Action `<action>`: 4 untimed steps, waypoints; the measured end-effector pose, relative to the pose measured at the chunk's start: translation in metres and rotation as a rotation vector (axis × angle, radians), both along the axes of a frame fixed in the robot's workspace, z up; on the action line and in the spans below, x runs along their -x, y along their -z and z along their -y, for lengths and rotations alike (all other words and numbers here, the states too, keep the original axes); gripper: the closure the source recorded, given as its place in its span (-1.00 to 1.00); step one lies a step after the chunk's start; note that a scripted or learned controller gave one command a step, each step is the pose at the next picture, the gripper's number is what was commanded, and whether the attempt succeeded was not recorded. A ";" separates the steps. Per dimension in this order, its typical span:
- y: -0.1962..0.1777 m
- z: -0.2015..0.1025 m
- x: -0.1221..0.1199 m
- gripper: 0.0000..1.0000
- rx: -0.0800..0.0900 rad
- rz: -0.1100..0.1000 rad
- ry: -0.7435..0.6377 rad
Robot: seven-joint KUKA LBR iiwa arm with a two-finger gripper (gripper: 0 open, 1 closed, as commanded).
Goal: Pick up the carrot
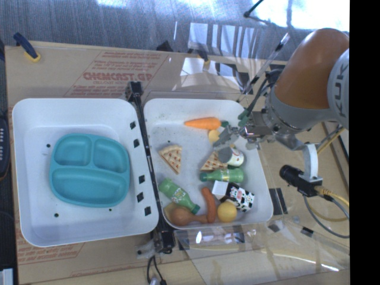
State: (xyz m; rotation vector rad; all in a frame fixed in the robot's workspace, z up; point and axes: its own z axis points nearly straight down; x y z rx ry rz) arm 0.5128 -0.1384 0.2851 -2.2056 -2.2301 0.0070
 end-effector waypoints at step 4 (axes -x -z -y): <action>0.182 0.063 -0.145 1.00 -0.004 -0.007 -0.054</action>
